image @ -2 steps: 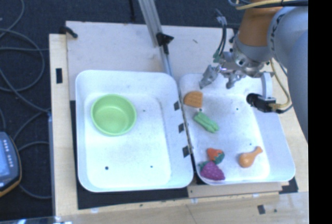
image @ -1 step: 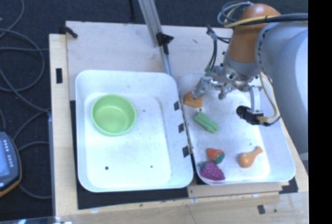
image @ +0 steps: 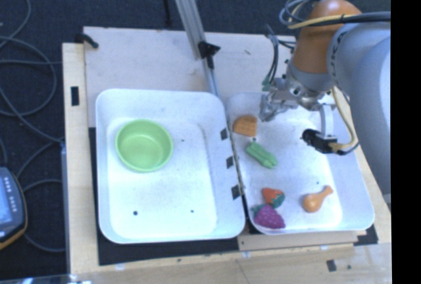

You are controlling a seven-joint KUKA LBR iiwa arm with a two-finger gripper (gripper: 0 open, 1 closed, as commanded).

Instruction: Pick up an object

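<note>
My gripper (image: 268, 112) hangs over the far left part of the right bin (image: 352, 207), just right of a tan bread-like piece (image: 245, 125). Nothing shows between its fingers. A green vegetable (image: 262, 155) lies below the bread piece, toward the bin's middle. Near the front edge sit a red and green strawberry-like toy (image: 273, 196), a purple grape bunch (image: 269, 216) and an orange drumstick-shaped toy (image: 316, 199).
The left bin (image: 197, 210) holds a light green bowl (image: 144, 144) at its left side. A slanted metal post (image: 191, 20) rises from between the bins at the back. A black cable connector (image: 319, 140) hangs by the arm over the right bin.
</note>
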